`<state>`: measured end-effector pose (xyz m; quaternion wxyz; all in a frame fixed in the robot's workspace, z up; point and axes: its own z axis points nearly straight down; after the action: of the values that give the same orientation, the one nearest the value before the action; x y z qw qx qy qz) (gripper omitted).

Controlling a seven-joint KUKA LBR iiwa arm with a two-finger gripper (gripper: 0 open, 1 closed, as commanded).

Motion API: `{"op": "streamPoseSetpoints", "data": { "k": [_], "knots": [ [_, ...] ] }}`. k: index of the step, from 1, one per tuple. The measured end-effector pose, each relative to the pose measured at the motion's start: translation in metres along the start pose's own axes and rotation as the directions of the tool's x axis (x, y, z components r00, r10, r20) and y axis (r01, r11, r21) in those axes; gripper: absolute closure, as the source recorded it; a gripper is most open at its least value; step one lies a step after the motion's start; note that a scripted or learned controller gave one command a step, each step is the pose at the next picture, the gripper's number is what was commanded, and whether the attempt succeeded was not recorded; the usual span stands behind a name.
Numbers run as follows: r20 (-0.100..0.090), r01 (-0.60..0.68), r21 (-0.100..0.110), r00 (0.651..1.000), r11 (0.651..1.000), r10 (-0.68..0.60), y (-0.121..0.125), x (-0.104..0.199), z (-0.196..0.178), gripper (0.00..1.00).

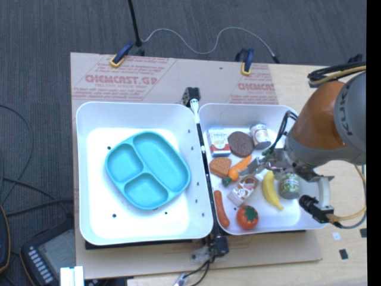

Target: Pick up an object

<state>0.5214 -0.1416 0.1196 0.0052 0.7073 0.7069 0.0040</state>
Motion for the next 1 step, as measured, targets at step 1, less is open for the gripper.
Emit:
{"op": "streamPoseSetpoints", "data": {
  "k": [1],
  "knots": [
    [-0.003,0.001,-0.002,1.0,1.0,-0.001,0.0015,0.001,-0.0117,1.0]
  ]
}}
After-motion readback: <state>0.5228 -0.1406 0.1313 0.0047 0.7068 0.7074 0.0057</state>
